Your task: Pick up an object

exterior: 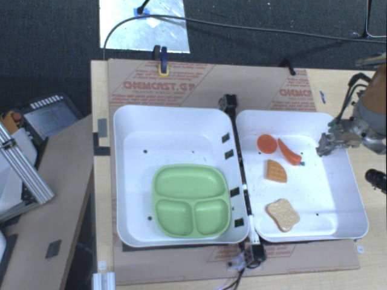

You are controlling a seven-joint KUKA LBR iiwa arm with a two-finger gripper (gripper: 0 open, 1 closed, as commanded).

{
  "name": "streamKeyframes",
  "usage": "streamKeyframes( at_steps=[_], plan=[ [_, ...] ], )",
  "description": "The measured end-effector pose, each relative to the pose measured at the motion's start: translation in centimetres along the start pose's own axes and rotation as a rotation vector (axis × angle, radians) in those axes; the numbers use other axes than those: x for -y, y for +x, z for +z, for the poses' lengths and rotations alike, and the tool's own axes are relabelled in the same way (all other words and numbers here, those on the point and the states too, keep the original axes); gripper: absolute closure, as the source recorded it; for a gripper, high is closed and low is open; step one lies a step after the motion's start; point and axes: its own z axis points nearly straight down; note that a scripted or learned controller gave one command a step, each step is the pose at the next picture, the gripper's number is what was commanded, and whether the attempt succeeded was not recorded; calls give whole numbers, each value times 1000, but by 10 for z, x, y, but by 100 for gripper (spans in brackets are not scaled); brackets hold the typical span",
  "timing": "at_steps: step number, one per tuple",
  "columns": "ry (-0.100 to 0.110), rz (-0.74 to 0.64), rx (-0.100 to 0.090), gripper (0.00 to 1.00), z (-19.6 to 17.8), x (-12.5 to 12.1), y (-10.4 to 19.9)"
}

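At the right bin's (347, 192) right wall, near its far corner, hangs the gripper (325, 144), holding nothing I can see. Four toy foods lie toward the left wall: an orange round (266, 143), a red strip (289, 151), a waffle (276, 171) and a toast slice (283, 214) (all flat). A descent from here would likely clip the rim or close on bare floor.

The left bin (130, 125) holds a green divided plate (191, 200). The right bin (344, 192) holds an orange round piece (266, 143), a red strip (289, 151), an orange wedge (276, 171) and a toast slice (283, 214). The gripper (327, 142) hangs over the right bin's right side.
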Motion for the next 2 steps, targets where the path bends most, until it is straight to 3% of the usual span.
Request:
streamKeyframes(
  at_steps=[1,2],
  plan=[
    [-2,0,1,100,-55,-2,-1],
    [4,-5,-2,100,-42,-5,52]
  ],
)
